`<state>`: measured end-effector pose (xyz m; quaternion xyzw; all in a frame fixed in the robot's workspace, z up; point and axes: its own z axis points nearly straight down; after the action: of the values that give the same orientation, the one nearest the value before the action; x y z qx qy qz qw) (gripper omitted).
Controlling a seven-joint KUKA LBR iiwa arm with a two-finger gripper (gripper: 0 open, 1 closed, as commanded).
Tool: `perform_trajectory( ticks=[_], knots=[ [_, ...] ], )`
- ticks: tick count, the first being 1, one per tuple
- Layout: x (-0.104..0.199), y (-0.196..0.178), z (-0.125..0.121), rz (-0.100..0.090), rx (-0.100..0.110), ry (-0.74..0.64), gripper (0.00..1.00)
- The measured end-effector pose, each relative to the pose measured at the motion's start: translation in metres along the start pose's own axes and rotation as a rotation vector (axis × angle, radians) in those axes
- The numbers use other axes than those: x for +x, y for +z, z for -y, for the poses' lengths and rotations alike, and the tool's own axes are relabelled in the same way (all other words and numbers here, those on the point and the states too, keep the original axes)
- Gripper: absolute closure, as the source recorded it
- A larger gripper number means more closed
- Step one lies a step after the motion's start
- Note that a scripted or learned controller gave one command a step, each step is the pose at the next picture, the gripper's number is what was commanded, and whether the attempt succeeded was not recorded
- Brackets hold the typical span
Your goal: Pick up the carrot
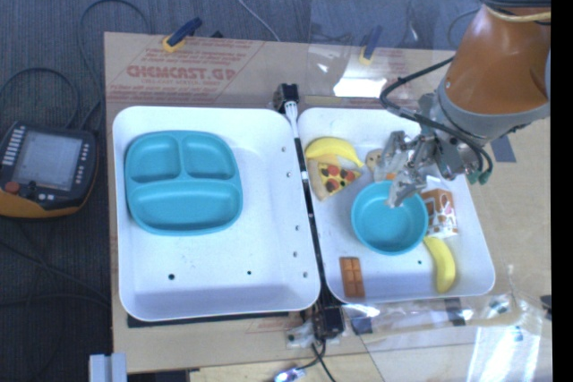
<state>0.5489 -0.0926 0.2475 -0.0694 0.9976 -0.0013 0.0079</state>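
My gripper (pixel 399 167) hangs over the right bin (pixel 466 286), just above the far rim of a blue bowl (pixel 389 224). Its two metal fingers (pixel 394 143) stand apart, open, with nothing between them. An orange-and-white object (pixel 440 210) lies right of the bowl, partly under the wrist; I cannot tell whether it is the carrot. The gripper's tips are to the left of that object and a little above it in the picture.
In the right bin lie a yellow piece (pixel 333 150), a pizza slice (pixel 334 178), a banana (pixel 441 264) and a brown bar (pixel 353 276). The left bin (pixel 215 277) holds a blue divided plate (pixel 183 181). A pendant (pixel 45 167) sits off the bench at left.
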Motion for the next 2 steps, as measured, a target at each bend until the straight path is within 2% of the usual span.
perform_trajectory(
  ticks=[1,2],
  knots=[
    [0.0115,-0.106,0.0732,-0.005,0.003,-0.035,1.0],
    [0.012,-0.1017,0.0709,-0.013,-0.003,-0.038,0.0]
  ],
)
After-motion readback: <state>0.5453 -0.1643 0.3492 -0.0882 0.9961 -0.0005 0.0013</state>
